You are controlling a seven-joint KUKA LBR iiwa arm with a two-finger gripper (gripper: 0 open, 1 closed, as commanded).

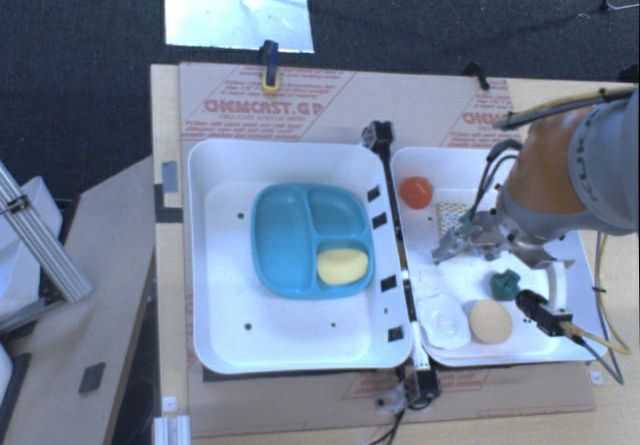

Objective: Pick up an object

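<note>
An orange ball, a dark green toy and a tan egg lie in the right bin. A yellow lump rests on the blue tray.

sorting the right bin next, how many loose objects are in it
4: an orange ball near the far left corner, a dark green piece mid-bin, a tan egg and a clear cup at the near edge. The arm may hide more.

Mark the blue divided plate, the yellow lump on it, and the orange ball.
blue divided plate [285, 233], camera view, bare left compartment.
yellow lump [342, 265], camera view, its middle.
orange ball [416, 192], camera view, its top.
</note>
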